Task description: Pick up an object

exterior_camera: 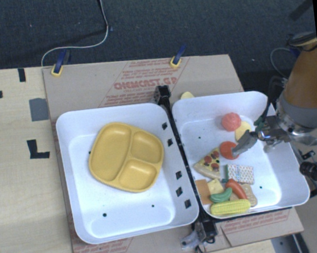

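The right bin (259, 102) holds a pile of toy food. A pink-red ball (231, 121) lies near its back, with a small yellow piece (242, 133) and a red tomato (227, 149) just in front of it. A pizza slice (208, 164), a speckled cracker (240, 173), a red-and-green pepper (234, 189) and a corn cob (230, 207) lie toward the front. My gripper (246, 142) reaches in from the right, low over the bin, its tip beside the tomato and the yellow piece. Nothing is visibly lifted.
The left bin (77, 161) carries a yellow divided plate (126, 157). A black divider (175, 149) runs between the bins. Both stand on a cardboard sheet (135, 80) clamped at the back. A small yellow object (186, 96) sits behind the right bin's rim.
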